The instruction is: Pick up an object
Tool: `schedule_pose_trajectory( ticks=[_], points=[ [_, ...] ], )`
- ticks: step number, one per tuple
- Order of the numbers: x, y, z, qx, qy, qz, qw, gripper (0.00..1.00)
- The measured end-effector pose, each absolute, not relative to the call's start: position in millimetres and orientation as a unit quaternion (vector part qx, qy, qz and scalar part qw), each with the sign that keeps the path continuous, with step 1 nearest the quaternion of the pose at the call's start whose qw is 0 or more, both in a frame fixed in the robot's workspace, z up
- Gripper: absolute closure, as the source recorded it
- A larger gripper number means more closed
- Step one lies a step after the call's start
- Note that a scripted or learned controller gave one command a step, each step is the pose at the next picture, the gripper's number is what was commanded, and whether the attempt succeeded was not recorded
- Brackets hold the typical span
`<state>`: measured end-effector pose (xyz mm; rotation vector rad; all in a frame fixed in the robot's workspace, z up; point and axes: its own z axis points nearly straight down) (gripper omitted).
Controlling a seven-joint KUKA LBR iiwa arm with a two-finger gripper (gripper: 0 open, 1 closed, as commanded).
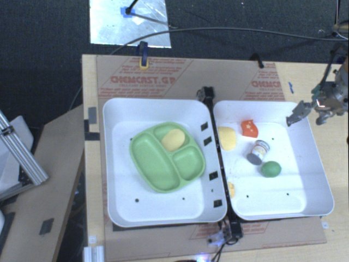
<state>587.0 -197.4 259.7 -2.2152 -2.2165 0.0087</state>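
Objects for picking lie in the right white bin: a pale yellow rounded piece by its left wall, a small red-orange block, a grey-ended little can on its side, and a green ball just below the can. The left white bin holds a green divided tray with a yellow lump in one compartment. The gripper hovers over the right bin's upper right corner, fingers spread apart, gripping nothing.

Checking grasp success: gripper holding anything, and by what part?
Nothing held. The gripper is open above the right bin's upper right corner, apart from the red item, can and green ball.
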Motion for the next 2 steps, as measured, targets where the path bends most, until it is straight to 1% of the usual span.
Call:
schedule_pose_trajectory(
  ticks=[1,2],
  points=[
    [589.3,-196.6,266.7,-0.706,-0.708,-0.0004,-0.001,0.0],
    [588.7,-205.1,209.0,-0.707,-0.708,0.0006,0.001,0.0]
  ],
)
